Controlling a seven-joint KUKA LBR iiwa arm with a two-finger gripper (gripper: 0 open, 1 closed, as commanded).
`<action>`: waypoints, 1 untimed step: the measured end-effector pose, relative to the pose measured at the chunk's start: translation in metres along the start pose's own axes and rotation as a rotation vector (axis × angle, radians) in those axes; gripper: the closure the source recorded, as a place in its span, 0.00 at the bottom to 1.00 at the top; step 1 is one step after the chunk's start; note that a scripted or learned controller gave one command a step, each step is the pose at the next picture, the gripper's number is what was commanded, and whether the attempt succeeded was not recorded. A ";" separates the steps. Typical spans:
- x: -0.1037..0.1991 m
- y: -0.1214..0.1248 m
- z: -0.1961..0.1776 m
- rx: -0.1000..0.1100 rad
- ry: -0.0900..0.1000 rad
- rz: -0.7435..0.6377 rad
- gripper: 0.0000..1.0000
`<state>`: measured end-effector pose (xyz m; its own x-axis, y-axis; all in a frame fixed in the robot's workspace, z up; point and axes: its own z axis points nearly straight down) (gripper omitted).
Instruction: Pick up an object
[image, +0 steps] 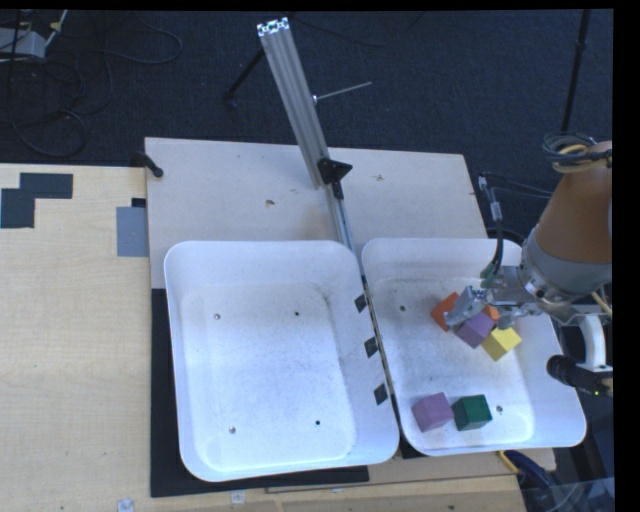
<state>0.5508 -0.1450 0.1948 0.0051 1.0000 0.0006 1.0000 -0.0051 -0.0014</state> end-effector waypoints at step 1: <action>-0.018 -0.028 0.104 -0.001 0.001 -0.003 0.00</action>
<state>0.5225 -0.1632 0.0903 0.0019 1.0000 0.0018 1.0000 -0.0019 -0.0005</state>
